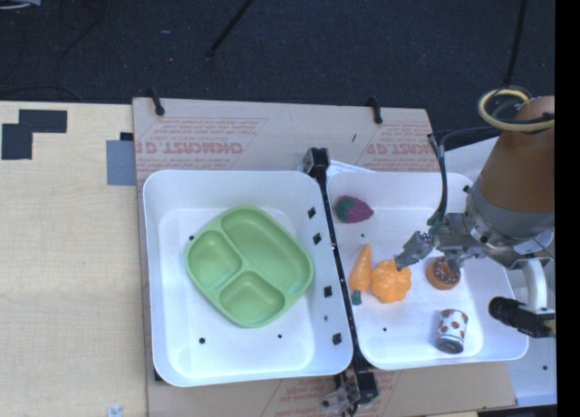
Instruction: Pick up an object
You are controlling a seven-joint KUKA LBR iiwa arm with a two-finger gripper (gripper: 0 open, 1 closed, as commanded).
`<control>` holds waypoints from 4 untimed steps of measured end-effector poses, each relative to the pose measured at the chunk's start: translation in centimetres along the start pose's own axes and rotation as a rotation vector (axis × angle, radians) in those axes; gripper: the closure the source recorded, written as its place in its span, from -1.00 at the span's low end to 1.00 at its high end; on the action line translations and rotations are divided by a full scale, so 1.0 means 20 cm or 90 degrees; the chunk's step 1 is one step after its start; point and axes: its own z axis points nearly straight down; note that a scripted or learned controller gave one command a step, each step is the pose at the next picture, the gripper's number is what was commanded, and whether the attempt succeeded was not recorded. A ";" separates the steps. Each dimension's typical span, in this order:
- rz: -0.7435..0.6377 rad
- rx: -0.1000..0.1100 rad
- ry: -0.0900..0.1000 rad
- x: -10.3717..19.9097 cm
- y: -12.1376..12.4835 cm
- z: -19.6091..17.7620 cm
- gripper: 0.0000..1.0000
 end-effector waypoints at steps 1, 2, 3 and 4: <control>-0.001 -0.007 -0.001 0.00 0.01 -0.02 -1.00; 0.000 -0.004 -0.001 -0.04 0.01 0.21 -1.00; -0.001 -0.004 0.000 -0.02 0.05 0.51 -1.00; 0.000 -0.007 -0.001 -0.01 0.05 0.61 -1.00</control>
